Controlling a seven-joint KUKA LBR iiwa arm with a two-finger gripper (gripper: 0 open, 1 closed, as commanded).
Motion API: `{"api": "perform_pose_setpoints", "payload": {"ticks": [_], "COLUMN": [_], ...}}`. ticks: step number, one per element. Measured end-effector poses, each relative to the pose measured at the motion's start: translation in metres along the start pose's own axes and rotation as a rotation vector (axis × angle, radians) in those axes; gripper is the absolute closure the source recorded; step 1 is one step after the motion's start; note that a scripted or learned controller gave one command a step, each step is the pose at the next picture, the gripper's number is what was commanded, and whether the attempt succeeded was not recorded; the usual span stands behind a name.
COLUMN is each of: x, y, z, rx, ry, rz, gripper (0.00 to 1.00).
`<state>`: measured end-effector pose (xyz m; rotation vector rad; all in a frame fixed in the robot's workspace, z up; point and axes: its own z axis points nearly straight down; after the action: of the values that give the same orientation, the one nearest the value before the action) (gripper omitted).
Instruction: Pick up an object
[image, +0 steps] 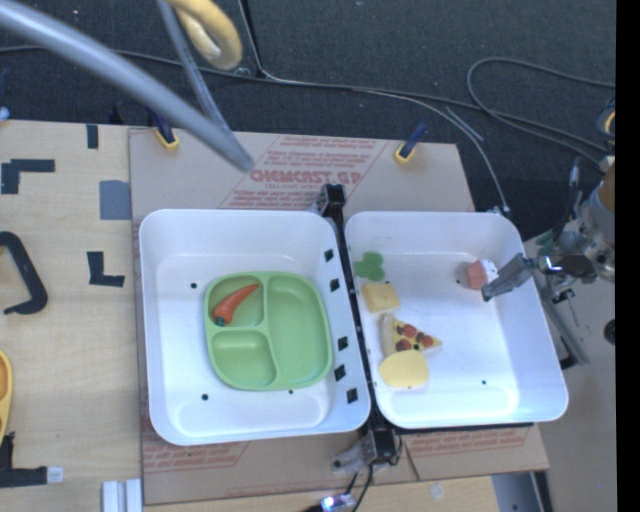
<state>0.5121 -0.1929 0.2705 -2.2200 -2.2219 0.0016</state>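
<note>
The right bin (520, 395) holds several toy foods: a green leafy piece (371, 266), a pale yellow square (380, 297), a pizza slice (410, 338), a round yellow piece (404, 371) and a small pink-red piece (475, 272) near the right wall. My gripper (507, 279) reaches in over the right rim, its tip just right of the pink-red piece and close to it. I see nothing held in it. In the left bin (160, 300) a green divided plate (290, 335) carries an orange carrot (235, 301) in its upper left compartment.
A black divider with clips (345, 300) runs between the bins. Both stand on a cardboard sheet (300, 170) with yellow clamps (407, 152) at its far edge. Cables (480, 120) cross the dark floor behind. A grey pole (130, 75) slants across the upper left.
</note>
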Motion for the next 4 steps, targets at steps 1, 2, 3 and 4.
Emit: {"api": "perform_pose_setpoints", "payload": {"ticks": [1, 2, 3, 4], "x": [0.001, 0.009, 0.011, 0.012], "y": [-0.003, 0.004, 0.011, 0.012], "z": [0.043, 0.101, 0.149, 0.137], "rx": [0.004, 0.006, 0.005, 0.002], "ry": [0.0, 0.001, 0.001, 0.002], "rz": [0.0, -0.001, -0.001, -0.002], "gripper": [0.0, 0.0, 0.0, 1.0]}}
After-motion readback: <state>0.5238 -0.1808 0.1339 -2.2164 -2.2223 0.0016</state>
